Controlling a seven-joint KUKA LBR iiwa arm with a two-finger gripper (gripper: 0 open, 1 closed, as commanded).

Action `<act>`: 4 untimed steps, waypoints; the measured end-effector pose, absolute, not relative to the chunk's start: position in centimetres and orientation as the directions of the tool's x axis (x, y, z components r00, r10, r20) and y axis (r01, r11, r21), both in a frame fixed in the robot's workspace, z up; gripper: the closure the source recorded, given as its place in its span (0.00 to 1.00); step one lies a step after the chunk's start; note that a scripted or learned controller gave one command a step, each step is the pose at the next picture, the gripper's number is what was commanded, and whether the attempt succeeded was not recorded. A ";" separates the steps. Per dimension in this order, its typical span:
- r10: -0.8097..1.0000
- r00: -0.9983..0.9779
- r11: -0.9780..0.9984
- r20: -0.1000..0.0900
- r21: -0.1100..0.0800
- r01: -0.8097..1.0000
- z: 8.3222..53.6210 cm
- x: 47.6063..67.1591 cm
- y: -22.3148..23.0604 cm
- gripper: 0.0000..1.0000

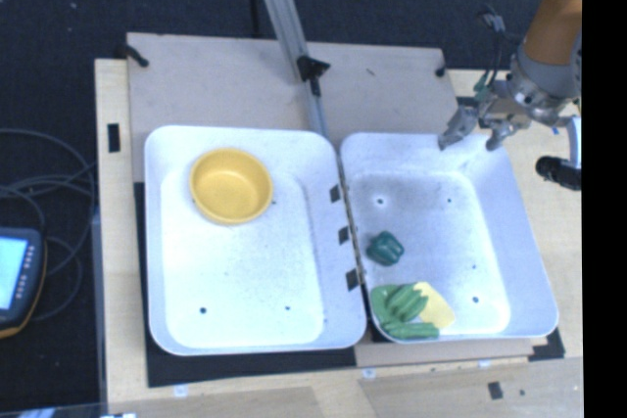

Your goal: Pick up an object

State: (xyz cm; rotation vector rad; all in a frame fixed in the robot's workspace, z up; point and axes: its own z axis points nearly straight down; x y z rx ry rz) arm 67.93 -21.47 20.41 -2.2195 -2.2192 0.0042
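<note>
The arm [551, 24] is reaching in from the right side of the camera view, its orange band showing above the grey wrist. The gripper [473, 136] is hanging over the far right corner of the right bin [509, 210], above the rim. Its jaws are standing apart, two fingers spread with open space between them, and nothing is lying between them.

Taking the right bin as reference: a dark green pepper-like object [384, 249] is sitting near the bin's left wall, about midway along it. A bundle of green bean-like pieces [401, 304] is lying in the bin's near left corner, touching a yellow object [437, 308] that is partly tucked under or beside it; the exact overlap cannot be told. All three are lying well apart from the gripper.

To the left of the right bin, touching it along a hinged seam, the left bin [245, 289] is holding a yellow bowl [231, 185], upright, in its far left part.

Both bins are resting on the counter [392, 78]. A grey metal rail [284, 5] is slanting in from beyond the bins toward the seam.
</note>
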 end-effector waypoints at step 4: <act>1.000 0.000 0.000 -0.001 0.005 1.000 17.5 67.8 -20.9 1.00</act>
